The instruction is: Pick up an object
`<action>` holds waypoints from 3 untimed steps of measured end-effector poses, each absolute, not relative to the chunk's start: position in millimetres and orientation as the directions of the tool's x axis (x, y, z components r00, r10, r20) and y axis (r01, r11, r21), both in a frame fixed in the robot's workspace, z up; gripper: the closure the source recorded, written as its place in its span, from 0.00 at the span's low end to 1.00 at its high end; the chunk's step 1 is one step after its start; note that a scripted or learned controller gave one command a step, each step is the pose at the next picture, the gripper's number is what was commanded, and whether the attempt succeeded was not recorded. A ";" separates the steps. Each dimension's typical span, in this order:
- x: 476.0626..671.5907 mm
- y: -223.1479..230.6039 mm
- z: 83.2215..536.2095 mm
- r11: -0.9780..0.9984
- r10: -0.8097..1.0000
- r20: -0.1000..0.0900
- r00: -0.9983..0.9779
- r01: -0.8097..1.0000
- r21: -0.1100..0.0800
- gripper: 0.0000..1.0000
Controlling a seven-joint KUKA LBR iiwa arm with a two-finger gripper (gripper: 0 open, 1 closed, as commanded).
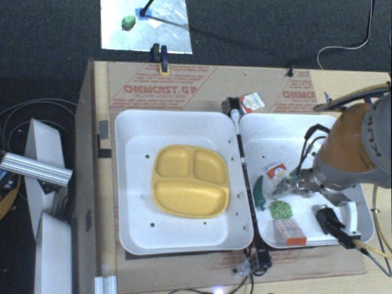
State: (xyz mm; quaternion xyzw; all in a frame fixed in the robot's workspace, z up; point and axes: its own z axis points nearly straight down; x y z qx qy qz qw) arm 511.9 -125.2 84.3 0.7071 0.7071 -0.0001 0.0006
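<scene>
Objects lie clustered in the right bin around the gripper: a pale block with an orange end nearest the front wall, a green ball just behind it and just in front of the gripper, then a dark green piece to the gripper's left, long axis running front to back, and a red-and-white packet just behind. Whether the gripper is spread or closed I cannot tell, its tip blurring into clutter under the wrist, which also hides part of the bin floor. Farther left, a yellow tray sits in the left bin.
</scene>
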 end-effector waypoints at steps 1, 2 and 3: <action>564.8 -85.7 84.3 0.004 1.000 0.000 -0.004 1.000 0.002 0.00; 565.1 -86.3 94.5 0.005 1.000 0.000 -0.005 1.000 0.002 1.00; 588.6 -19.1 185.2 0.004 1.000 0.001 -0.004 1.000 0.003 1.00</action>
